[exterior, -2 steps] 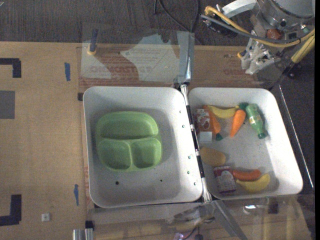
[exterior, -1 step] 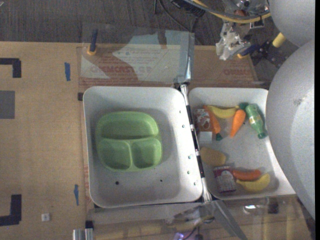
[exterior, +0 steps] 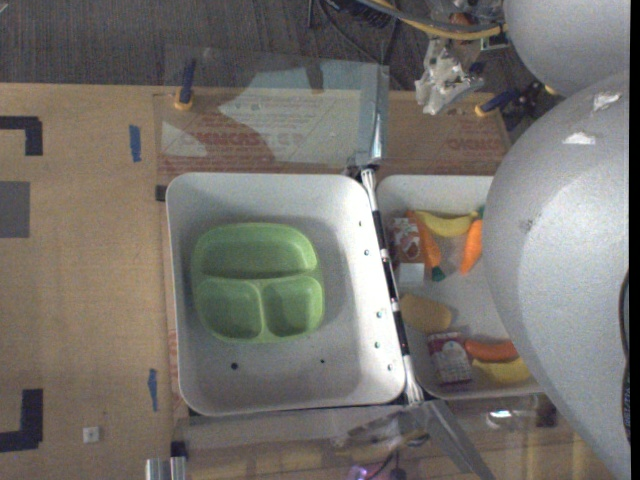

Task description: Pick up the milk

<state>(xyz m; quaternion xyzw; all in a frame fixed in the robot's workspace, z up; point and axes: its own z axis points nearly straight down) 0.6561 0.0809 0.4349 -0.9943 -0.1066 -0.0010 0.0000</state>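
Milk, as best I can judge, is the small red-and-white carton lying flat near the front of the shallow white right-hand bin; its print is too small to read, so the call is tentative. Just beside it, towards the view's right, lie an orange carrot-shaped piece and, touching that, a yellow banana-shaped piece, both partly covered by the arm. Slightly farther back sits a tan rounded lump, close to the bin's left wall. Farther still is a cluster: a second red-and-white pack against the left wall, a slim orange piece with a green tip, another orange piece and a yellow piece lying across the back of them. The large grey arm overhangs the right half of this bin and covers whatever lies beneath it; pincer state: cannot tell how far open it is or whether it has hold of anything. The shallow white left-hand bin touches the right one along a shared edge and holds a green three-compartment plastic plate near its middle. The tan bench surface carries black corner marks. At the far side, a clear plastic sheet leans behind the left bin, with yellow cables beyond.
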